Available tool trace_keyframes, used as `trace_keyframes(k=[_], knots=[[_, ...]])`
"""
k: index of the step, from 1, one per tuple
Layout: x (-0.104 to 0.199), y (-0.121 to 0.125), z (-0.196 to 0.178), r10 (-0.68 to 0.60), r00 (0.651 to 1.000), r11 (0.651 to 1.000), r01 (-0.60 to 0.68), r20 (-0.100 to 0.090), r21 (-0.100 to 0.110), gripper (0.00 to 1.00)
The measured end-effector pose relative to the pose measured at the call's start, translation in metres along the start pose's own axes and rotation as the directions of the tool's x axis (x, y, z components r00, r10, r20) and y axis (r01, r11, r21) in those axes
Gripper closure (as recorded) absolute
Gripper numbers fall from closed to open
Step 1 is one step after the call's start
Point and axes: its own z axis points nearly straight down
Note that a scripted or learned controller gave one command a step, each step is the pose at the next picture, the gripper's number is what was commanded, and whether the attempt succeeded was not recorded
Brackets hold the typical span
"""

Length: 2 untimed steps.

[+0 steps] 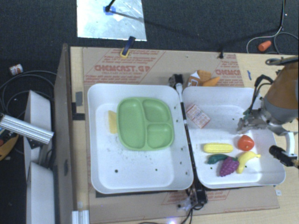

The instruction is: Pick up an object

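The pincer (246, 123) hangs low over the right bin (219, 101), just above the tomato (245, 143), likely lining up a grab; whether it is spread or closed, I cannot tell. Corn (218, 148), banana (247, 160) and grapes (228, 166) cluster near the bin's front edge.

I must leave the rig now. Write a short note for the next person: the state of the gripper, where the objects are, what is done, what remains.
Gripper: low over the right bin, near its right side, just above the tomato. Nothing visible between its fingers; open or shut cannot be judged.
Right bin objects: corn cob, tomato, banana, purple grapes, a dark green piece, a small packet near the top left.
Left bin: green divided plate, a yellow piece beside it.
Done: no pick yet.
Left: grasp and lift one object; the tomato is nearest.
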Motion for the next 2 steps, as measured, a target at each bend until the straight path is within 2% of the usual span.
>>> trace_keyframes(k=[1,2], knots=[[0.000,0.000,0.000,0.000,1.000,1.000,0.000,0.000,0.000,0.00],[0.000,-0.036,0.012,0.002,1.000,1.000,-0.002,-0.002,0.008,0.00]])
